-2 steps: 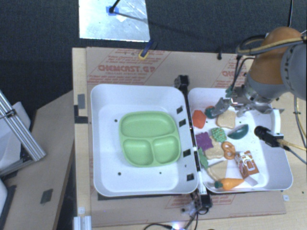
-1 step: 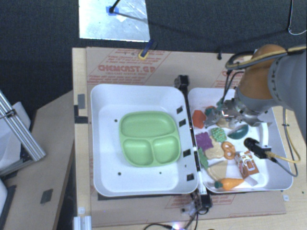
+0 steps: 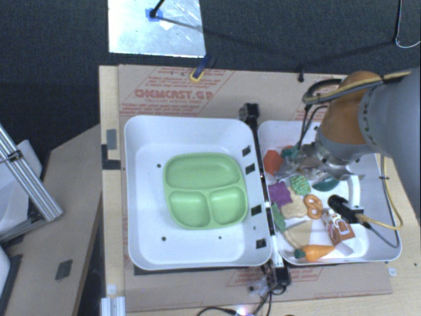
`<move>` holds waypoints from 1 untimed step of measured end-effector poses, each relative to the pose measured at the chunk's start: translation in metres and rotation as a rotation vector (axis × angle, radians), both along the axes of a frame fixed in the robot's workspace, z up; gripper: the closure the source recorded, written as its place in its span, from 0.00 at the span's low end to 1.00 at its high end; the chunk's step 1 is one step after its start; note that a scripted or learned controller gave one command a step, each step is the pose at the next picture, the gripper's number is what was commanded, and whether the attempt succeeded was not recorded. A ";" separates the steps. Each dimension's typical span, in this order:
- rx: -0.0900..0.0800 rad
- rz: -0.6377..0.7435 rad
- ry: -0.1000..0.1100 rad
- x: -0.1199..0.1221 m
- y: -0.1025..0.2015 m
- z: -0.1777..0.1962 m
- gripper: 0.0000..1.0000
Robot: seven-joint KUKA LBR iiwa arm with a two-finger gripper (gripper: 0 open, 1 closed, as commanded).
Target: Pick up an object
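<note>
Toy pieces (image 3: 289, 199) are lying heaped in the right bin (image 3: 360, 245), and any one of them is standing as the object to pick. None is being lifted clear, as far as this view is showing. Table (image 3: 171, 92) is carrying two shallow white bins side by side. Grey arm (image 3: 388, 117) is reaching in from the right and hanging low over the upper part of the heap. Left bin (image 3: 135, 176) is holding one green plate (image 3: 204, 189) with three compartments, nothing lying in them. Claw (image 3: 304, 168) is sitting down among the pieces, close to a teal piece (image 3: 289, 153) and a speckled green piece (image 3: 300, 183). Whether it is spread, pressed together or pinching anything I am not managing to tell, the wrist covering it. Judging progress: the approach is looking done, the grasp is going unconfirmed, and the lift is remaining to do. Counting the right bin, I am getting roughly ten: one red-orange piece (image 3: 272, 160), one purple piece (image 3: 279, 193), one yellow wedge (image 3: 299, 232), one tan piece (image 3: 296, 210), one brown-and-white box (image 3: 339, 229), two teal with the second teal piece (image 3: 325, 184) lying right of the claw, one speckled green, one carrot (image 3: 317, 250), one orange pretzel shape (image 3: 314, 206). More may be hiding beneath the claw.
</note>
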State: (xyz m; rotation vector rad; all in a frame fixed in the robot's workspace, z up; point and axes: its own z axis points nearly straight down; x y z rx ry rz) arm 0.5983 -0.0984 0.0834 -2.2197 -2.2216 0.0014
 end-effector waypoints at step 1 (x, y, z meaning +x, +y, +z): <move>-0.001 0.000 -0.004 0.001 -0.001 0.012 1.00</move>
